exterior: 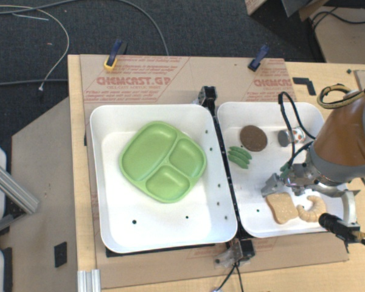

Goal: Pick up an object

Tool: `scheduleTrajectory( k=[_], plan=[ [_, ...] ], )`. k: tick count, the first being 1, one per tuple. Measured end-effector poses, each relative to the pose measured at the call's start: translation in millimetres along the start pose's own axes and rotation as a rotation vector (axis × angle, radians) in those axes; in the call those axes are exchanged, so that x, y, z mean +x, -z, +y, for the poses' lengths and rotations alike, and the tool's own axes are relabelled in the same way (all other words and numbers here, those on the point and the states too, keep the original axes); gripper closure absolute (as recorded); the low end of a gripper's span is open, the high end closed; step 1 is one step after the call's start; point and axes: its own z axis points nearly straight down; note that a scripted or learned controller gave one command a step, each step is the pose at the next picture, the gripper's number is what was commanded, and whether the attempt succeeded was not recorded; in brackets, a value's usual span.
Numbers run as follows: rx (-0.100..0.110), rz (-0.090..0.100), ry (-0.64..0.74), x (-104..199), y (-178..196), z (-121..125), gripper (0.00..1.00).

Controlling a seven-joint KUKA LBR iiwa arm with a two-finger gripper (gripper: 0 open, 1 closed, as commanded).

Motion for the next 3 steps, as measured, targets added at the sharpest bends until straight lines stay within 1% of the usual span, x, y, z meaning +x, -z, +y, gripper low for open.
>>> scheduleTrajectory(
  k=[1,2,3],
  plan=[
    [-0.01,-0.005,-0.001,-0.6,-29.4,1.2,0.0],
    [-0.01,-0.003,-0.001,0.6,-18.6,1.1,1.0],
    [-0.014,-0.006,0.001,-7.0,41.9,3.0,1.0]
  ],
)
